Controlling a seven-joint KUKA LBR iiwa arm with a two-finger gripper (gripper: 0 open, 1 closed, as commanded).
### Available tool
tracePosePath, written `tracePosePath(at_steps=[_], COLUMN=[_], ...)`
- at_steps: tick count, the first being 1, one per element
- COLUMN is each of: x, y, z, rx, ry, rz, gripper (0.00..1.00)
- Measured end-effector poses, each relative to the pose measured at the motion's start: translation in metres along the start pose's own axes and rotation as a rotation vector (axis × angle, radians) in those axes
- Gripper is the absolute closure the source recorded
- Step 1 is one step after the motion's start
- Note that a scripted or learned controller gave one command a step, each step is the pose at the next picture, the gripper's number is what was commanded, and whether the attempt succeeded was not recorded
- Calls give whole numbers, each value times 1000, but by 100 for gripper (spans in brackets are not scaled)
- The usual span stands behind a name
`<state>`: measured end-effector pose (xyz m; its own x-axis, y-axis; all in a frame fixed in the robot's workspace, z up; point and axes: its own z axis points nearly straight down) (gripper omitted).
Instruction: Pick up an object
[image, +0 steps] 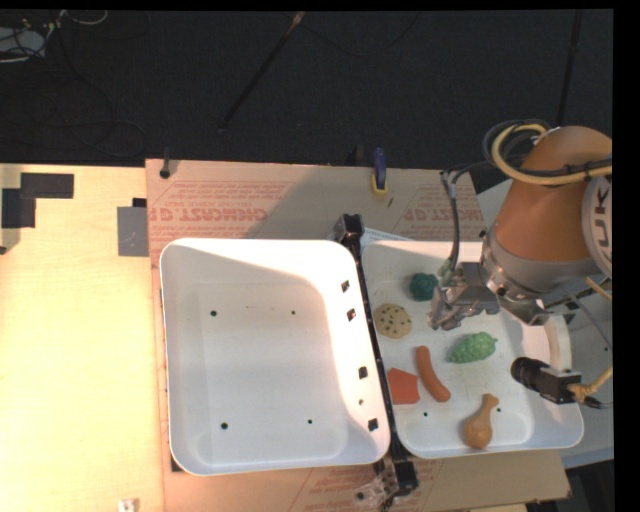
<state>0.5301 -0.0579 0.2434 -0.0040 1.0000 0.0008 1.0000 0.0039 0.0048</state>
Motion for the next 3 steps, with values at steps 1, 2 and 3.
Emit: tracePosePath(at_steps=[1,2,3], x=[39,-16,15], y=[35,17,41], z=[-109,-4,-74], rx=[-7,18,0], ry=[0,-1,0], rz=[-2,7,0], gripper=[100,100,100])
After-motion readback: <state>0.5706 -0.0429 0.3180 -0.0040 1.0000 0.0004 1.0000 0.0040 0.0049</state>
